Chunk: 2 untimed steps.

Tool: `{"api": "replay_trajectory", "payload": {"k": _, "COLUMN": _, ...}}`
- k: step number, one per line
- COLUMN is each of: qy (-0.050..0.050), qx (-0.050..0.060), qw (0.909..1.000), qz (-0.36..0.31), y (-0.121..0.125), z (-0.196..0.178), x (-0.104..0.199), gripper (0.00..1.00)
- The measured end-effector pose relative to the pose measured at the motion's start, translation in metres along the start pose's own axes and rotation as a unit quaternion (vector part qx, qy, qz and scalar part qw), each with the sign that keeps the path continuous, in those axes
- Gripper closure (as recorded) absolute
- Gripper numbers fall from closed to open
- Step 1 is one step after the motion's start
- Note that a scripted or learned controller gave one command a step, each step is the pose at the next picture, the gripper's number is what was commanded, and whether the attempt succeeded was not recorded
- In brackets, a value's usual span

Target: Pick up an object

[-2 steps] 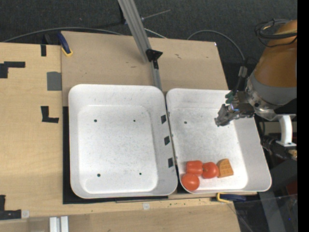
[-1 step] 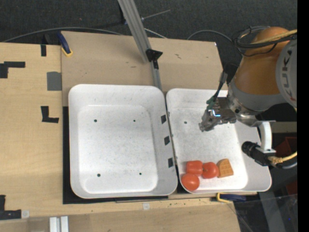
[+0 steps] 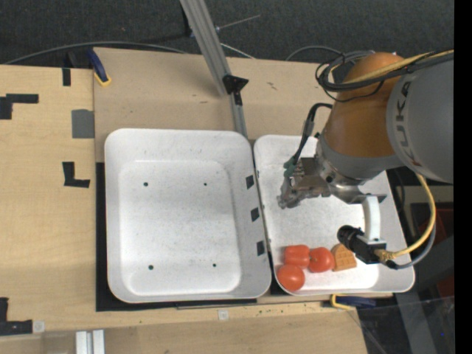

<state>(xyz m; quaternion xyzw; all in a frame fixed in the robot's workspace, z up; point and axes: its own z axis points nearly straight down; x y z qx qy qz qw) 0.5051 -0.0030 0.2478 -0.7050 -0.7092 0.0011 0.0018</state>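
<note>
Three small red pieces [image 3: 304, 263] and a tan block [image 3: 343, 257] are seen at the near edge of the right bin [image 3: 274, 161]. They are judged to be light and rather smooth, so one outer red piece is best taken across its width. The end effector [image 3: 292, 196] hangs above the bin middle, well apart from them. How far it is opened cannot be told; the wrist hides it.

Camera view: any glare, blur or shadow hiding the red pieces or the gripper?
Camera view: even lighting, no strong glare on the bins; the red pieces are sharp and clear at the right bin's near edge; the gripper is dark and slightly soft, with the arm above covering part of the right bin.
</note>
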Motion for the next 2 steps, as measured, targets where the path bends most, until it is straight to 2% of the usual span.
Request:
{"api": "replay_trajectory", "payload": {"k": 1, "qy": 0.0, "qx": 0.0, "qw": 1.0, "qz": 0.0, "y": -0.003, "z": 0.012, "x": 0.044, "gripper": 1.0}}
{"api": "replay_trajectory", "payload": {"k": 2, "qy": 0.0, "qx": -0.001, "qw": 1.0, "qz": -0.001, "y": 0.003, "z": 0.008, "x": 0.102, "gripper": 1.0}}
